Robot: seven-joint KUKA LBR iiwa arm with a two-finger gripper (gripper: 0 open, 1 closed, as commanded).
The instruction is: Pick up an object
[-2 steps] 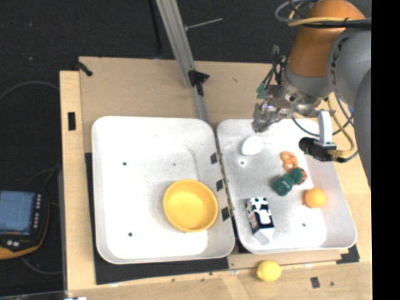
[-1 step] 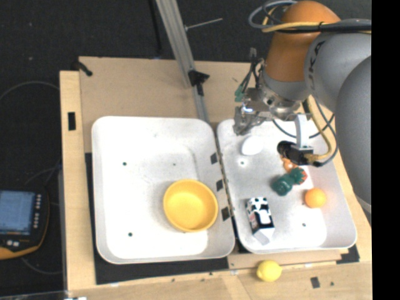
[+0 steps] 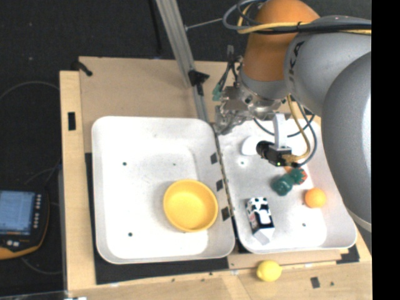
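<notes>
In the camera view, the pincer (image 3: 226, 117), spread or pressed together one cannot tell, is hanging over the rim between the bins (image 3: 220, 167) at upper centre, apart from the green object (image 3: 286, 184) and orange ball (image 3: 315, 197) at centre right, so descending here is risking striking the rim and grasping nothing.

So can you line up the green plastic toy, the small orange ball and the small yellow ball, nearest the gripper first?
From the gripper:
1. Green plastic toy, middle of right bin.
2. Small orange ball, right bin's right side.
3. Small yellow ball, on the bench below the bins.
</notes>
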